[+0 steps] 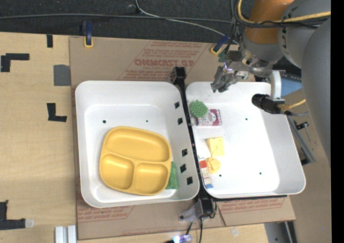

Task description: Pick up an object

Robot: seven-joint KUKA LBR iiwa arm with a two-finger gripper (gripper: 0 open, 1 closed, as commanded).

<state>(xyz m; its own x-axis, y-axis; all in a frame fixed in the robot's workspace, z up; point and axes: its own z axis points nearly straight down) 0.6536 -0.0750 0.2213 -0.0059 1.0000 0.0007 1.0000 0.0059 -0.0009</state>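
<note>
Grey gripper above right bin rim (grip state unclear), yellow tray left.

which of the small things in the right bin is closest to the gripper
The green knobbly ball at the right bin's upper left. It lies nearest the gripper; the yellow pieces sit farther down.

Even, bright overhead light; soft focus throughout.

The white bins are lit almost to washout, and their inner walls are marked only by faint grey shadows. A broad highlight is seen on the orange band. The grey arm at the right edge is blurred, and the small items are rendered without fine detail.
</note>
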